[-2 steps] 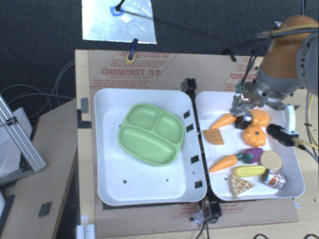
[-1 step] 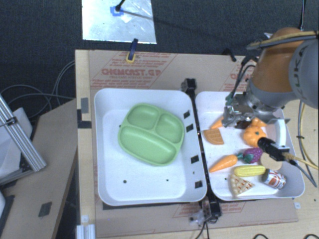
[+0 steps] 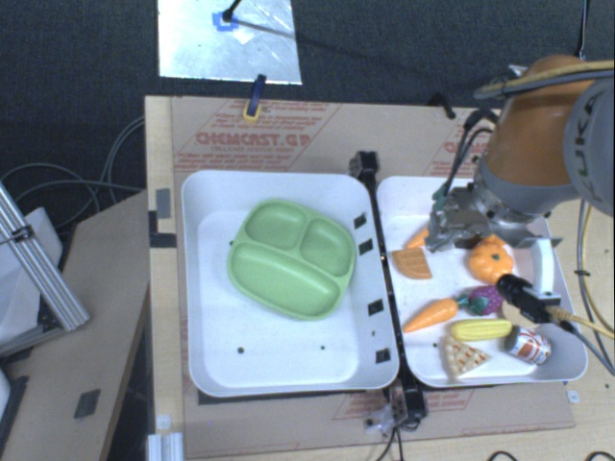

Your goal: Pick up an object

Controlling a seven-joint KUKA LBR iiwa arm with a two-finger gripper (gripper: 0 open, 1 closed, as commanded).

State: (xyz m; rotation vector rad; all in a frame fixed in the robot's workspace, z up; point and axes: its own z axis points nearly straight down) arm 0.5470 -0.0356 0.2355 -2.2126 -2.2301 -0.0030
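One gripper (image 3: 438,242) is down inside the right bin (image 3: 562,368), at its far left part. From where I stand I cannot tell whether it is open or closed, as its tip is dark and half hidden under the wrist. Just left of the tip and a little nearer lies an orange wedge (image 3: 413,263), flat on the bin floor. It is so close that I cannot make out whether the two touch. Just right of the gripper sits a small orange pumpkin (image 3: 490,257) with a green stalk.

Nearer in the same bin are the rest of the toys. A purple piece with green leaves (image 3: 483,302) lies just near of the pumpkin, and a carrot (image 3: 430,315) lies slantwise to its left. A yellow corn cob (image 3: 480,330) lies near of both. A pale pizza slice (image 3: 464,358) rests by the near wall, and a small red and white can (image 3: 527,346) lies on its side to the right of it.

The grey and orange arm (image 3: 538,142) comes in from the far right and bends down over the bin.

The left bin (image 3: 207,353) holds a green divided plate (image 3: 291,257) lying flat at its middle, well apart from the gripper. Both bins rest on a cardboard sheet (image 3: 279,133) with red lettering.
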